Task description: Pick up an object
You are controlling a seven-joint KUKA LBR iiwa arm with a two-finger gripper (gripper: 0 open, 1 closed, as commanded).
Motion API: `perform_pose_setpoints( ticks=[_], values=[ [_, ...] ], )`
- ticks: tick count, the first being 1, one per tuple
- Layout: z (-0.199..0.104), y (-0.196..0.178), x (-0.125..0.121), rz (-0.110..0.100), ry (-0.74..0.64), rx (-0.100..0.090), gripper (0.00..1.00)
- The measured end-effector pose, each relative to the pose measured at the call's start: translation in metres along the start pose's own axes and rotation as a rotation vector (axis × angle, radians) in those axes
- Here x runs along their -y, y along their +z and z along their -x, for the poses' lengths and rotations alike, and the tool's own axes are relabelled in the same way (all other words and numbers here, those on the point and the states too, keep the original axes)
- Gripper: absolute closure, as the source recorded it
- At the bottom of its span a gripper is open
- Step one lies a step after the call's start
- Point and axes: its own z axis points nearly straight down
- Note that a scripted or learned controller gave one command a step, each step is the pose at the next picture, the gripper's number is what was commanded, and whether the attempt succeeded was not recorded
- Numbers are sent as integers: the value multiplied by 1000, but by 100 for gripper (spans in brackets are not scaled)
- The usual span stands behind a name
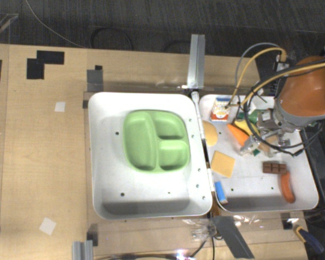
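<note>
My gripper [253, 144] hangs low over the back half of the right bin [300, 202], below the orange wrist band. An orange carrot-like piece [239, 131] lies just left of it. A yellow cheese slice [223, 163] sits nearer the bin's left front. A brown chocolate bar [274, 168] and an orange sausage-like piece [287, 188] lie at the right front. A small carton [220, 110] stands at the back left corner, and a blue item [220, 191] lies along the left wall. Nothing visible sits between the fingers.
The left bin [103, 199] holds a green divided plate [155, 140]. A round yellow piece [209, 132] rests against the right bin's left wall. Cables loop above the wrist at the back right. A metal post [196, 58] stands behind the seam between the bins.
</note>
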Motion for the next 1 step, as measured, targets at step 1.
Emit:
perform_pose_setpoints(
  ticks=[1],
  values=[
    [27, 0, -8, -1, 164, 0, 0]
  ],
)
